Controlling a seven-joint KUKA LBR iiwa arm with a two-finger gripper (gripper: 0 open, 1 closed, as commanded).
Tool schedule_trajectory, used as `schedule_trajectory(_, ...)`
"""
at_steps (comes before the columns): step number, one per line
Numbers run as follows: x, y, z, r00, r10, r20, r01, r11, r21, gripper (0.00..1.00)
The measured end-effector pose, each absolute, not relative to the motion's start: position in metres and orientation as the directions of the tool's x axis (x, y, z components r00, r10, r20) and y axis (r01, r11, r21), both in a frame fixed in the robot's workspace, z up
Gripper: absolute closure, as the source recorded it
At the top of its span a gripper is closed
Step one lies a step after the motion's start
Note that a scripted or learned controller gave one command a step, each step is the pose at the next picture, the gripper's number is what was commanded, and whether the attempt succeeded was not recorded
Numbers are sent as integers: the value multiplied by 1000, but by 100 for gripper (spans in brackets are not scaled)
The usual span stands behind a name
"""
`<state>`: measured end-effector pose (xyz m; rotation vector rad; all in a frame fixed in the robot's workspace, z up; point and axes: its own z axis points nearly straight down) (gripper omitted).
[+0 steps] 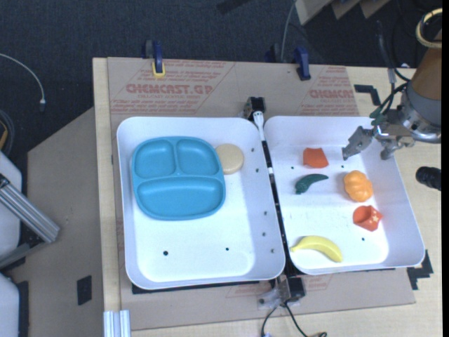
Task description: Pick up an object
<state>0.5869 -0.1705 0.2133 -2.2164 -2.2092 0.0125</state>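
The right bin [400, 188] holds several toy foods: an orange-red block [315, 158], a dark green vegetable [309, 182], an orange fruit [358, 185], a red pepper [367, 217] and a yellow banana [317, 248]. My gripper [370, 147] hangs over the bin's far right part, just above and behind the orange fruit. Its two fingers are spread open, and nothing sits between them. The left fingertip [353, 147] points toward the orange-red block, with a gap between them.
The left bin [196, 258] holds a blue divided plate [179, 177] with a cream round disc [229, 158] beside its far right corner. A black divider strip [270, 181] runs between the bins. Blue clamps [302, 62] stand at the board's back edge.
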Motion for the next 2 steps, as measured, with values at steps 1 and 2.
schedule_trajectory(1, 590, -170, 221, 0, 1000, 0, 1000, 0, -1, 0)
schedule_trajectory(2, 592, -176, 160, 1, 1000, 2, 1000, -1, -7, 0)
